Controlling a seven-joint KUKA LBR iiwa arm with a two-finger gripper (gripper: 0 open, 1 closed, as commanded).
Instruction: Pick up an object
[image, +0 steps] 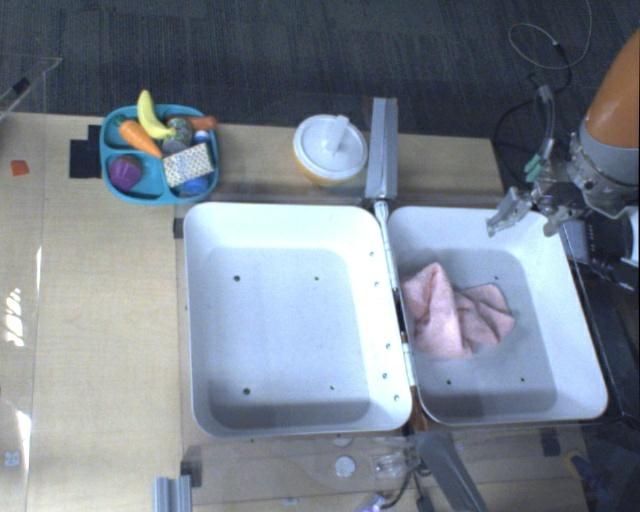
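So, gripper (528, 209) hovers over top-right corner of right bin (580, 330), fingers apart w/ nothing in them; pink cloth (455, 312) lies crumpled below

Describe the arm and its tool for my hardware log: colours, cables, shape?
The arm is grey with an orange band above the wrist. Thin dark cables loop beside it. The tool is small, grey metal, with two slim fingers.
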